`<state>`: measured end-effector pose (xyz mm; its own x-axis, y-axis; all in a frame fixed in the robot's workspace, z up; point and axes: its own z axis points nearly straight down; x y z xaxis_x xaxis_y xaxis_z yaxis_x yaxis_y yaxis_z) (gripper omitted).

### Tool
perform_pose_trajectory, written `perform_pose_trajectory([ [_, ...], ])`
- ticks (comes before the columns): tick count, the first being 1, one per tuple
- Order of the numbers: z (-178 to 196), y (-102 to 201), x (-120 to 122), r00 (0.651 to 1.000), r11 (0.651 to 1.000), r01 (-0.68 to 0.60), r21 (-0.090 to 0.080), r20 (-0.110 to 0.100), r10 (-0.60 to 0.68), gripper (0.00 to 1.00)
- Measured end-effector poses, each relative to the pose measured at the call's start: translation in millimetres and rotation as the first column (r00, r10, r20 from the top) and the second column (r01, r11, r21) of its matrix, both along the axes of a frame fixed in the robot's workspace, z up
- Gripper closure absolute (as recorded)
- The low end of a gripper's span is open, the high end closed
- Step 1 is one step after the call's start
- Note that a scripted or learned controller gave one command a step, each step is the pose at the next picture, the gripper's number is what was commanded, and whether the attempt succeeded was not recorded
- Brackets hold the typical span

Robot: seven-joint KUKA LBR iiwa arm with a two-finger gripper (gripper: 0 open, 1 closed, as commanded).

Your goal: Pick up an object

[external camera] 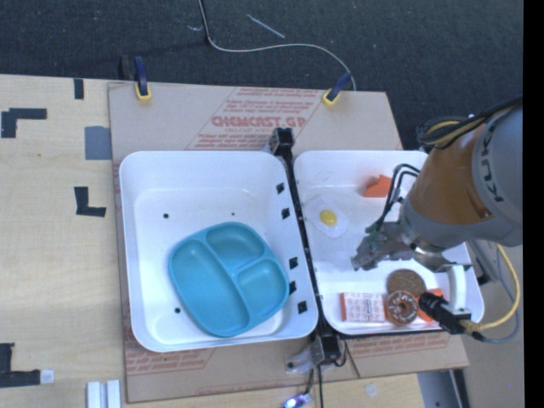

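White are the two shallow bins that sit side by side on a brown cardboard sheet marked with red print. The left bin holds a blue plastic divided plate, lying flat towards its near side.

The grey arm with its orange band reaches in from the right over the right bin, and the dark gripper hangs over the middle of that bin. Whether it is spread or pressed together cannot be told from this angle, and nothing can be seen held in it.

The things to pick from lie around it in the right bin. A toy fried egg with a yellow yolk lies flat to the left of the gripper, near the wall between the bins. A small orange wedge lies at the far side, just beside the arm. A brown round disc lies just to the near right of the gripper. Touching the disc on its near side is a chocolate ring doughnut with pale sprinkles, and to the left of the doughnut a red and white flat packet lies along the near wall.
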<state>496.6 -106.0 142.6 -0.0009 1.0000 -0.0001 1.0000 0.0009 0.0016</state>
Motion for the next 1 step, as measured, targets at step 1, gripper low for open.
perform_pose_trajectory([
  [1, 41.9, -0.6, 0.5, 1.000, 1.000, 0.000, -0.001, 0.001, 0.000, 1.00],
])
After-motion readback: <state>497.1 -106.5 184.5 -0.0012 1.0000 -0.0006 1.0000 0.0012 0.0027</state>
